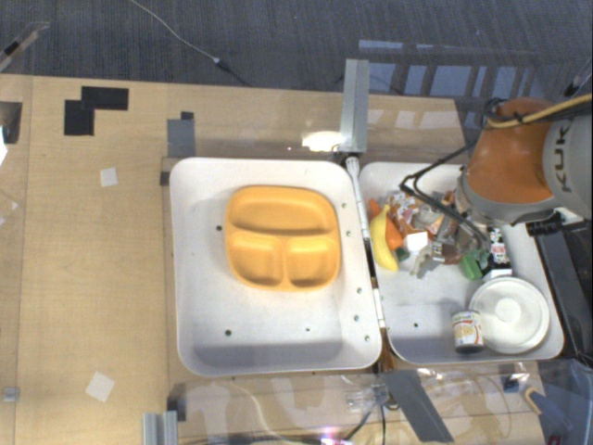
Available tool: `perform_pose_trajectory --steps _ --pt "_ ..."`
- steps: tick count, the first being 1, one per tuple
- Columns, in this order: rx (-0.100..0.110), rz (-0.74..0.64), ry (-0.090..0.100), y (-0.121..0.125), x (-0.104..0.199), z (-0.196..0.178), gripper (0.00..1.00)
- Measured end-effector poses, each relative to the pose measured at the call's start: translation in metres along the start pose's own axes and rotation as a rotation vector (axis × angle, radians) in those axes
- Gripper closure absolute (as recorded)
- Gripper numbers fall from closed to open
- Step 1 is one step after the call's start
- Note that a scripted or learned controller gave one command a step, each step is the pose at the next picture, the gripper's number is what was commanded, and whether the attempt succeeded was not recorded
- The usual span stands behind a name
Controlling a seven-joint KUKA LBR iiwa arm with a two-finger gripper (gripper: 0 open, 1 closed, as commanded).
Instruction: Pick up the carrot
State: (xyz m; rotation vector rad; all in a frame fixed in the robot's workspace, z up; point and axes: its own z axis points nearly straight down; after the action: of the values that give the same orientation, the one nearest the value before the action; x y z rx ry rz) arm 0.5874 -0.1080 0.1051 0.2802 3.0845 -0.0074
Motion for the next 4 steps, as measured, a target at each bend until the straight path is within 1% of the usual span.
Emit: perform_pose_trajectory --steps 1,2,3,4 --pt "0.004 -0.138 0.009 0.021 -0.047 0.003 0.0" --pt "-0.005 -0.139 0.025 0.028 0.011 -0.087 0.0" --pt "-0.004 -0.068 0.028 0.015 -0.033 -0.013 0.0" --pt "-0.004 -0.013 -0.011 0.014 0.016 0.0 0.0"
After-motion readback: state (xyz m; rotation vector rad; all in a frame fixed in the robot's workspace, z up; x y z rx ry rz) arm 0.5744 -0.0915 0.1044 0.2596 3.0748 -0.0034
